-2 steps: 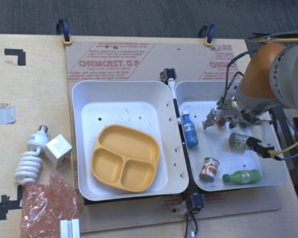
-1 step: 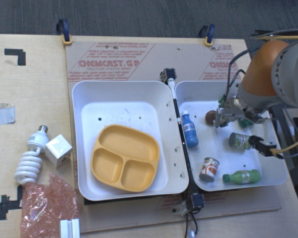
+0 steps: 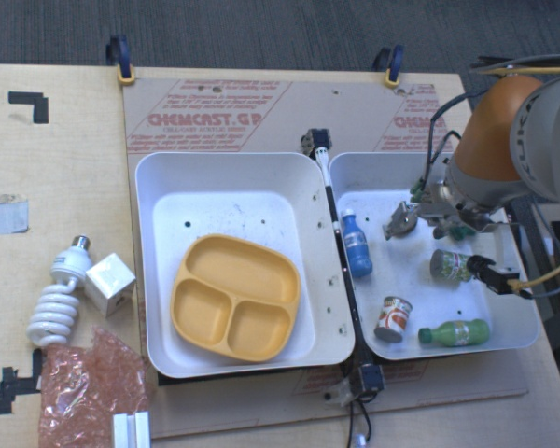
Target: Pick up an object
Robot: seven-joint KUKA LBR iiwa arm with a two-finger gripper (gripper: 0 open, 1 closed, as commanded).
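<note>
- Over the right bin (image 3: 355, 180), the grey arm with its orange band (image 3: 490, 138) reaches in from the right, and its end effector (image 3: 401, 220) hangs above the bin's upper middle, with nothing between its fingers.
- From this slanted view I cannot tell whether the end effector's fingers are apart or together; they show as a small grey metal shape pointing down and left.
- Four things lie in the right bin. A blue bottle (image 3: 357, 245) with a white label lies near the left wall, well apart from the end effector.
- A small grey-green jar (image 3: 451, 265) lies on its side just below the wrist, near the end effector but not touching it.
- A red-and-white can (image 3: 392, 318) rests tilted near the bin's lower edge.
- A green bottle (image 3: 455, 332) lies on its side near the lower right corner, just beside the can.
- The left bin (image 3: 159, 185) holds a yellow divided tray (image 3: 235, 295) with three compartments, set slightly askew.
- On the table (image 3: 37, 175) to the left of the bins lie a white spiral light bulb (image 3: 60, 295), a small white box (image 3: 110, 281) touching it, and a crumpled pink plastic bag (image 3: 89, 390) below them.
- Two blue clamps (image 3: 119, 59) hold the brown board (image 3: 215, 110) under the bins at its far edge.
</note>
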